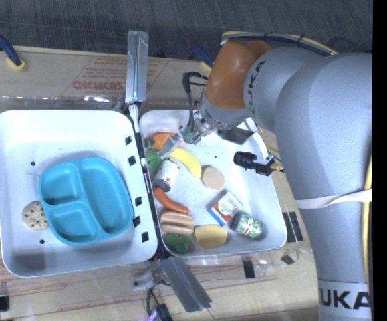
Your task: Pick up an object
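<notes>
The grey arm (313, 132) reaches over the right bin (273, 209), its gripper (192, 136) low at the far left corner above a banana (186, 161) and carrot (161, 140); whether it is spread or closed cannot be told. The left bin (19, 132) holds a blue divided tray (86, 199) and, beside it, a cookie (35, 215). The right bin also carries a hot dog (176, 222), a green can (248, 226), a small carton (224, 206) and a tan disc (212, 177).
</notes>
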